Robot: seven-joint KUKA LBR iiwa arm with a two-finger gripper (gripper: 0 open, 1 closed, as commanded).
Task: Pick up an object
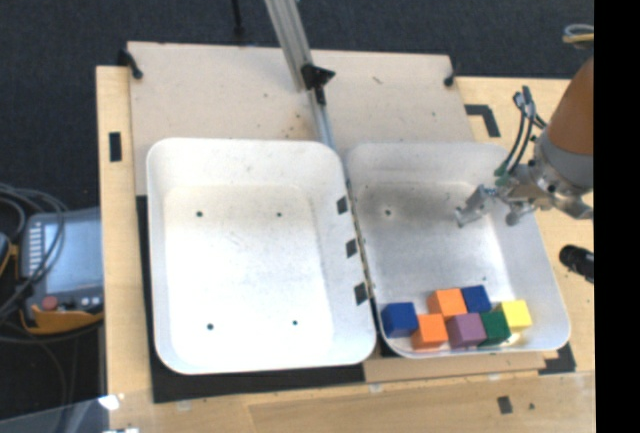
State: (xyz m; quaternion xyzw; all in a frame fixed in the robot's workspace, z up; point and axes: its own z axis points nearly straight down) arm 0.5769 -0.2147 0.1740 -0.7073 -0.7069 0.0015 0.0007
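Several small blocks cluster at the near edge of the right bin point(400, 181): a blue block point(399, 318), an orange block point(449, 301), a second blue one point(476, 298), a yellow one point(516, 313), another orange one point(431, 329), a purple one point(466, 329) and a green one point(495, 325). My gripper point(490, 211) hangs over the right bin's far right part, well behind the blocks. Its fingers are spread open with nothing between them.
The left bin point(250, 251) lies beside the right one. A slanted metal pole point(285, 11) rises from the bench behind the bins. Cables and a control pendant point(55, 266) sit off the bench at the left.
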